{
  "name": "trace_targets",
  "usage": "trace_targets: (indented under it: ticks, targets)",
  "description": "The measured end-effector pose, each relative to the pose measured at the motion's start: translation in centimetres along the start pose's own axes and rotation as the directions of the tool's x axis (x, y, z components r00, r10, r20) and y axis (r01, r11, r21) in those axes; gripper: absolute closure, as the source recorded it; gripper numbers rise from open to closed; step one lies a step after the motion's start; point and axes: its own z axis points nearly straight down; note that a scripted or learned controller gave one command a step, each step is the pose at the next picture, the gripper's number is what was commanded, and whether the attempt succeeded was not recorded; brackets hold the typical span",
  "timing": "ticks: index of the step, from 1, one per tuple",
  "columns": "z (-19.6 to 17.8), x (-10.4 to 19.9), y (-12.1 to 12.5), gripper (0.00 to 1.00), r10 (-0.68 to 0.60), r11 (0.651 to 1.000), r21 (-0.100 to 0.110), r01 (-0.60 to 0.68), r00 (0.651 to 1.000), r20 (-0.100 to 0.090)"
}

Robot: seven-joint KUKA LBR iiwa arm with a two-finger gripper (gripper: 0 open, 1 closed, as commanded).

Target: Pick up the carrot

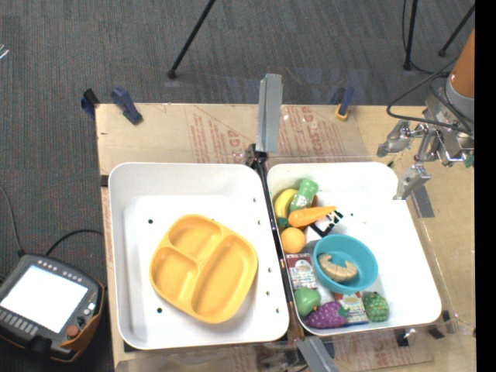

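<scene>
The orange carrot (311, 215) lies on its side near the back left of the right bin (403, 239), its tip pointing right. It rests between a yellow banana (284, 202) and an orange fruit (293, 240), with a green toy (307, 192) just behind it. My gripper (415, 191) hangs over the bin's back right corner, well to the right of the carrot and apart from it. Nothing is visibly held in it.
A blue bowl (346, 262) holding a tan piece sits in front of the carrot. Purple grapes (329, 315), a green pepper (307, 299), a green toy (377, 307) and a packet (301, 270) crowd the front. A yellow divided plate (204, 267) lies in the left bin (132, 208).
</scene>
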Motion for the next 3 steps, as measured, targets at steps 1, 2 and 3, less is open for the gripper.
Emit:
trace_targets:
  ticks: [1,2,3]
  targets:
    - [11.8,0.6,6.8,0.00,-0.109,0.994,-0.008,0.109,0.994,-0.013]
    - [16.9,0.1,9.2,0.00,-0.206,0.979,0.004,0.206,0.978,0.014]
    - [18.1,3.0,10.0,0.00,-0.123,0.992,0.011,0.122,0.992,0.043]
